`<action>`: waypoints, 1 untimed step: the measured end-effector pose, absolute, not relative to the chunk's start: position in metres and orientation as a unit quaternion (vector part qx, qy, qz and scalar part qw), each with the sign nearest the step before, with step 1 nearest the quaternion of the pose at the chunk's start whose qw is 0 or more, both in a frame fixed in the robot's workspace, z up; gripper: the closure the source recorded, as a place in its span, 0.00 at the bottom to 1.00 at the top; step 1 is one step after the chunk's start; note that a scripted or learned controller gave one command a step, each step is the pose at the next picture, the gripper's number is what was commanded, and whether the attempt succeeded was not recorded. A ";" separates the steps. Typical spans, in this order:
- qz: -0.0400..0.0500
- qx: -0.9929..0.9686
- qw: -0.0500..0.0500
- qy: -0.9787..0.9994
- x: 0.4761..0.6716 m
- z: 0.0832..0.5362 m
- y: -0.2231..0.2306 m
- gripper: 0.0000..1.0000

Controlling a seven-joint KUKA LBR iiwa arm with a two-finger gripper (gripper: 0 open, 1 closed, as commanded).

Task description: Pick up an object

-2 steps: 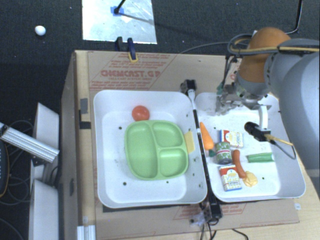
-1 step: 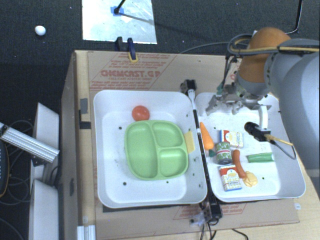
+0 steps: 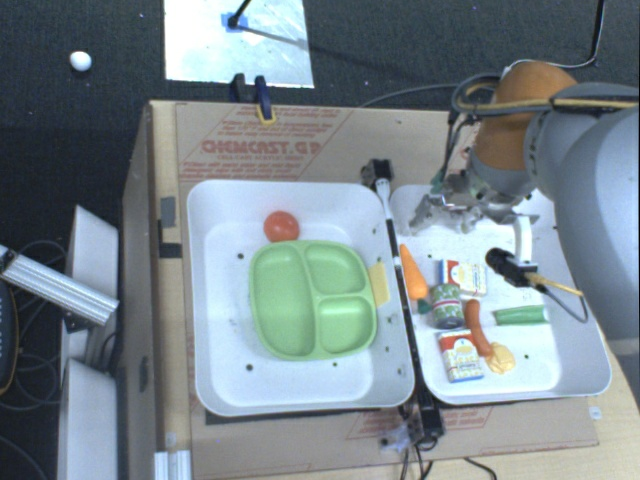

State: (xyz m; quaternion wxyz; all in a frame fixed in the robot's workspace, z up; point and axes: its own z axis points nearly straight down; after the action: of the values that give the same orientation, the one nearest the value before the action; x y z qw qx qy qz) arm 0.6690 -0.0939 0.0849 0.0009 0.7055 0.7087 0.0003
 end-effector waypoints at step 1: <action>0.001 0.705 0.002 0.709 0.670 0.096 -0.094 1.00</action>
State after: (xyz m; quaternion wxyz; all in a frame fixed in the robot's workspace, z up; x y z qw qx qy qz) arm 0.6701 -0.0941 0.0963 0.0024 0.7048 0.7094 0.0014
